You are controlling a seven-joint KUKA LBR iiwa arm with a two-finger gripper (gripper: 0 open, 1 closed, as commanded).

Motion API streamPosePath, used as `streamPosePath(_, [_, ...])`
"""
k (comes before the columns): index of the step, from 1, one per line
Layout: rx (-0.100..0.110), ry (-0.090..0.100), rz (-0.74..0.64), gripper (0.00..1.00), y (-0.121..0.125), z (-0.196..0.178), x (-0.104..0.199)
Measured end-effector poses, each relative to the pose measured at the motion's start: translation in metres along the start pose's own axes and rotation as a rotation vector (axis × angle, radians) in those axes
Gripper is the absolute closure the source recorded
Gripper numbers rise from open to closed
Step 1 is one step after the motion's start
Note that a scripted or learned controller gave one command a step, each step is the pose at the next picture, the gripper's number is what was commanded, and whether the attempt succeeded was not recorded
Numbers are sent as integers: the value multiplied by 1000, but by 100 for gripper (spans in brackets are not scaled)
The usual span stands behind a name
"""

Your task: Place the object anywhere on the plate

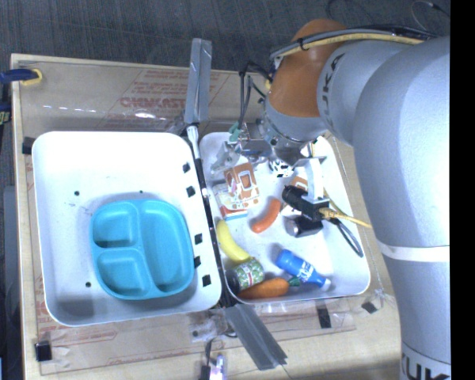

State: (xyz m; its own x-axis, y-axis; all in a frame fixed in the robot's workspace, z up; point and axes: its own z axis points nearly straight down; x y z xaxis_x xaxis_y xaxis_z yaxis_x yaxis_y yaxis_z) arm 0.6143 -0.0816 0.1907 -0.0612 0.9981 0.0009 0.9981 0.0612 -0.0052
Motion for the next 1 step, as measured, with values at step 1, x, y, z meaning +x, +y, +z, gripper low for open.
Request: streamPosePath(1, [0, -1, -203, 100, -40, 1, 68])
